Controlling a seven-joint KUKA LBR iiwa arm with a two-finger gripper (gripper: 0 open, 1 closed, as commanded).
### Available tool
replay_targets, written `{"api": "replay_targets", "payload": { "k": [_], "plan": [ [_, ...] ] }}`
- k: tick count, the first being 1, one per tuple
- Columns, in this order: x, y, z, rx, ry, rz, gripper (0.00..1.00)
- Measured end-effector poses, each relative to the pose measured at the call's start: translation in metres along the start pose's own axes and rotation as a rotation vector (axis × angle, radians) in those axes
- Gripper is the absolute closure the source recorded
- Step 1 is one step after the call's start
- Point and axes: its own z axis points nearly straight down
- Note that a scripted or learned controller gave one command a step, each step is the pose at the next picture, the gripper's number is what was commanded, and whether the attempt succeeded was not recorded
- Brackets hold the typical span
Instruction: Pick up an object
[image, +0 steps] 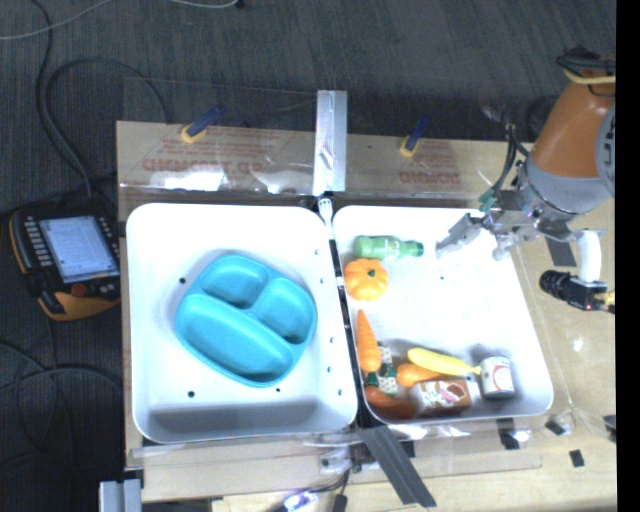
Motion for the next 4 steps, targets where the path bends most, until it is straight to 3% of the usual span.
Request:
{"api": "replay_targets", "payload": {
  "k": [1, 2, 3, 4],
  "plan": [
    [0.007, -0.014, 0.034, 0.001, -0.002, -0.072, 0.00],
    [0.061, -0.031, 0.077, 0.001, -0.001, -0.088, 0.00],
    [0.072, 0.006, 0.125, -0.008, -0.006, -0.166, 0.00],
    [0.071, 0.030, 0.130, 0.081, 0.009, -0.002, 0.00]
  ]
}}
